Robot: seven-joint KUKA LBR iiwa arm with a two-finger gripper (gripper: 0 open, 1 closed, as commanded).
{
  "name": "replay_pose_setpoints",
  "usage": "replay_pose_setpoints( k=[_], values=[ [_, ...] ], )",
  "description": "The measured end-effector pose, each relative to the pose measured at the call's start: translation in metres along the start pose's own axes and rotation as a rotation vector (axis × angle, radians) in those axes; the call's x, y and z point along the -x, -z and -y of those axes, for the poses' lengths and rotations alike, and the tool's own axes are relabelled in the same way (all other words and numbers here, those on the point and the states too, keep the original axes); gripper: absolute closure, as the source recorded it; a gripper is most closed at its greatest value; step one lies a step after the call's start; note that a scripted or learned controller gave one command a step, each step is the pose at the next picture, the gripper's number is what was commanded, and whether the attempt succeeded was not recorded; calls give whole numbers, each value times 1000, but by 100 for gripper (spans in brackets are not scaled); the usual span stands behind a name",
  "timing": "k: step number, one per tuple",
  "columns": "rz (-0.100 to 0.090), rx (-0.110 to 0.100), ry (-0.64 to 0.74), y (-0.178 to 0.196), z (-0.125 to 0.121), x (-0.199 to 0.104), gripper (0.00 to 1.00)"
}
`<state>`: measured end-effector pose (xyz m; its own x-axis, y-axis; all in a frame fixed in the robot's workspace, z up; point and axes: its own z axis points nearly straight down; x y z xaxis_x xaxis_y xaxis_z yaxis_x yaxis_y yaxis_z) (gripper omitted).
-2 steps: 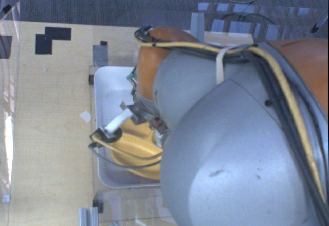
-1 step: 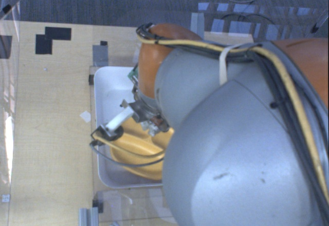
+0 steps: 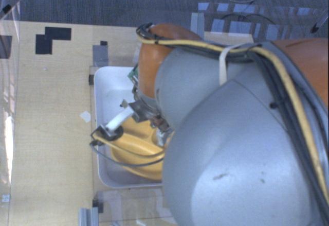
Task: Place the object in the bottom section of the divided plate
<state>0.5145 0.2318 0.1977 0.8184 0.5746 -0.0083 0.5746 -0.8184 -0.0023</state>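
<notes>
The grey arm with its orange band (image 3: 154, 63) reaches from the right and covers most of the bins. Its gripper (image 3: 152, 126) hangs low over the left white bin (image 3: 110, 91), right above a yellow plate (image 3: 134, 143). Only part of the plate's left side shows; its dividers and sections are hidden under the wrist. I cannot make out any object between the gripper and the plate. A small green sliver (image 3: 134, 72) peeks out beside the orange band at the bin's far side.
The left bin's far-left corner shows bare white floor. Pale wooden bench (image 3: 51, 132) lies to the left, with black markers (image 3: 51, 38) near its back edge. A grey bracket (image 3: 100, 54) stands behind the bin. The arm's bulk hides the right bin.
</notes>
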Motion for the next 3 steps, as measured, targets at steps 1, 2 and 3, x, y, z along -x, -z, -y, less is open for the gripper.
replay_pose_setpoints(
  k=[1, 2, 3],
  values=[
    [2, -1, 2, 9, -1, 0, 100],
    [2, -1, 1, 9, -1, 0, 0],
    [4, -1, 3, 17, -3, 0, 100]
  ],
)
